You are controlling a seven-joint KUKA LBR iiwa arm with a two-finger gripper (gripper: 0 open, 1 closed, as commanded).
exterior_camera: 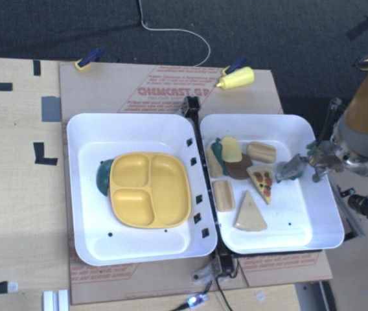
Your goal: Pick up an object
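The object to pick up is not yet chosen; the nearest one is the pizza slice [262,183], lying in the right bin [313,235] just beside the claw [292,168]. The claw hangs low over the right part of this bin, and I cannot tell if it is open or closed, because it looks small and blurred. Nothing is seen between its tips.

I think the try can fail in some ways. The toys lie very close together, so the claw may push one aside and close on nothing. The flat pieces are thin and may slip out.

In the right bin I count about seven toy foods: one pizza slice, one pale wedge [251,214], one bread roll [261,152], one yellow piece [231,149], one brown piece [238,169] and two tan sticks [223,195]. The left bin [83,238] has one yellow divided plate [150,190] lying over one dark green thing [103,177].
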